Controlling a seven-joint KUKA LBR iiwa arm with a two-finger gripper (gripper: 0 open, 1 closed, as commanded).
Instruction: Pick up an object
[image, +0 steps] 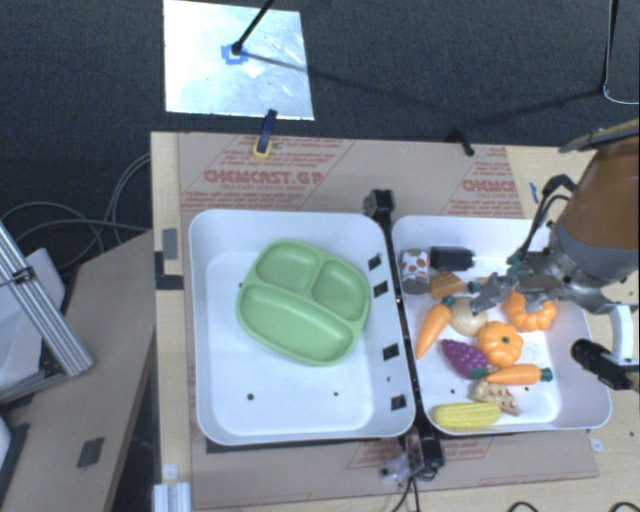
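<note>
The right bin (580, 405) holds several toy foods. There is a small can (415, 270), a black block (450, 258), an orange carrot (432, 328), a pale bulb (466, 320) and purple grapes (463, 356). Two orange pumpkins (500, 342) (530, 312), a second carrot (515, 376) and a yellow corn cob (468, 415) lie there too. My gripper (492, 292) hangs low over the middle of this bin, just above the pale bulb and between the two pumpkins. I see nothing clearly held in it.
The left bin (220, 400) carries a green divided plate (303, 300). A ridge with black clips (392, 330) separates the two bins. The grey arm with its orange band (605, 215) covers the right bin's far right side. A silver sheet (238, 60) lies beyond the bench.
</note>
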